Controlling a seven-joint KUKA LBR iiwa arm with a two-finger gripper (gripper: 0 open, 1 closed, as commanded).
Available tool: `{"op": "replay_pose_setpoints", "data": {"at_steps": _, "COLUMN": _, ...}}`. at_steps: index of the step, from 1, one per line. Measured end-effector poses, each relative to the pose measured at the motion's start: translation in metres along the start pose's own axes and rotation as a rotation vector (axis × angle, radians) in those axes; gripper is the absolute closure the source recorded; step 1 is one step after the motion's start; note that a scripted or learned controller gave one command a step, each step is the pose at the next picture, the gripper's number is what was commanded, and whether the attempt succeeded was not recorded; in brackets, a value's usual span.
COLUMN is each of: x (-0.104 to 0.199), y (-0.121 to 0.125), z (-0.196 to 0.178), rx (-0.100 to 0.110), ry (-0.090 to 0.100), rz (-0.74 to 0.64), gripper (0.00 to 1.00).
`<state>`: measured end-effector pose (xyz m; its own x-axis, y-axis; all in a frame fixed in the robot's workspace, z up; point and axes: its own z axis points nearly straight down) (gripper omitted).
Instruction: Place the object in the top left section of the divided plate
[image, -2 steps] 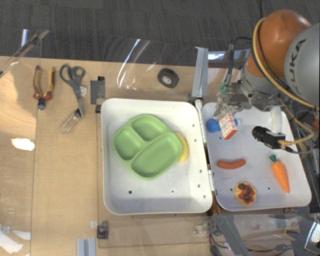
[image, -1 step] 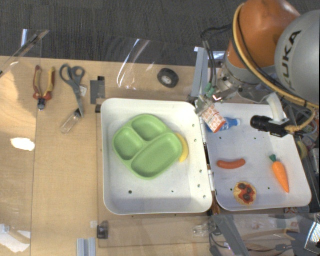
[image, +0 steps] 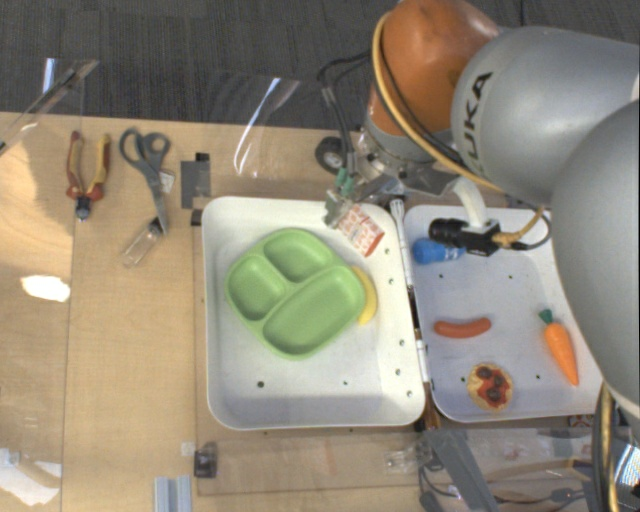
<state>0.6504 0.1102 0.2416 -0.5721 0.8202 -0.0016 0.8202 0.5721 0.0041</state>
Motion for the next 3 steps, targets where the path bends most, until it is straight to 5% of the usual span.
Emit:
{"op": "replay_pose_setpoints", "data": {"at_steps": 1, "x": 0.083, "y": 0.035, "z": -0.019, "rx": -0.003, "ry": 0.000, "rz": -0.079, "gripper": 1.00}}
{"op": "replay_pose_setpoints", "data": {"at_steps": 2, "x": 0.083, "y": 0.035, "z": -0.019, "rx": -0.003, "ry": 0.000, "rz": -0.078, "gripper": 0.00}}
{"op": "replay_pose_setpoints", "data": {"at_steps": 3, "x": 0.083, "y": 0.036, "z": -0.031, "rx": -0.009, "ry": -0.001, "rz": -0.081, "gripper": 1.00}}
